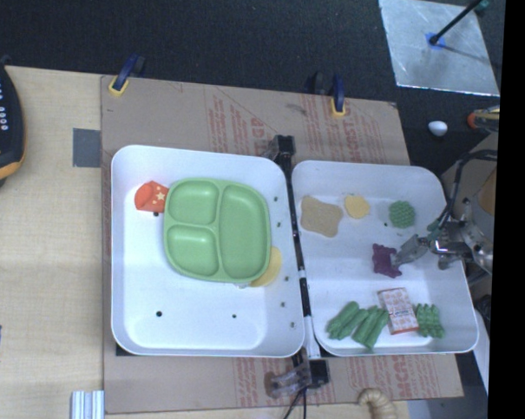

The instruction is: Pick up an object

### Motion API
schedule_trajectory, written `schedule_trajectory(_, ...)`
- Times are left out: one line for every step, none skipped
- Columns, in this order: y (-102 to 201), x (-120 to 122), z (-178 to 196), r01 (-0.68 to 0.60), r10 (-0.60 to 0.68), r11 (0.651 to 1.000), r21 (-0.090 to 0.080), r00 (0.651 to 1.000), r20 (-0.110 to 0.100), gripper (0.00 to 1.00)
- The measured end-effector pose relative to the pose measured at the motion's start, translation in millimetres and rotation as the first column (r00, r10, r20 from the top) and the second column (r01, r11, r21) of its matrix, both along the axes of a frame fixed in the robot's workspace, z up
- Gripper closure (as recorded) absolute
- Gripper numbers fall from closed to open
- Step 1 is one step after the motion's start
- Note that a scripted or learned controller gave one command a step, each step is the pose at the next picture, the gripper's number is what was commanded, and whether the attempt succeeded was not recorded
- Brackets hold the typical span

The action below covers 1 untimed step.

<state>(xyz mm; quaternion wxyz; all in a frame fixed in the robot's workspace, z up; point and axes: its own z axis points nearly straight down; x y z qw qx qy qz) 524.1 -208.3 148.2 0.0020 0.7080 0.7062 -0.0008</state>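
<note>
I read the task as barely begun: nothing is lifted, and every object lies flat in a bin. My hand [410, 251] sits low over the right bin [362, 317], coming in from its right rim, and I cannot tell from here whether it is open or closed; the tip is a small grey blur. Nothing shows between its tips, so I count no grasp yet.

The nearest thing is the purple piece [384, 261], lying just left of and slightly below the hand's tip, close enough that they may be touching, though I cannot be sure. I judge that to be the likely target. The green round piece [402, 213] lies near, up and to the left of the hand. Further left along the bin's top are the yellow disc [356, 206] and the tan slab [320, 215], well apart from the hand. Toward the near edge lie the red packet [398, 309], the green beans [358, 324] to its left, and a small green piece [430, 321] to its right.

The left bin [136, 320] holds a green tray [218, 231] with a red piece [150, 196] beside it, far from the hand.

What is left: settle on the purple piece, close, and lift clear.
</note>
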Motion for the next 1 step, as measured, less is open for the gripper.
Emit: schedule_trajectory(65.0,21.8,-59.2,-0.013,0.013,1.0,0.006,1.0,-0.007,0.0)
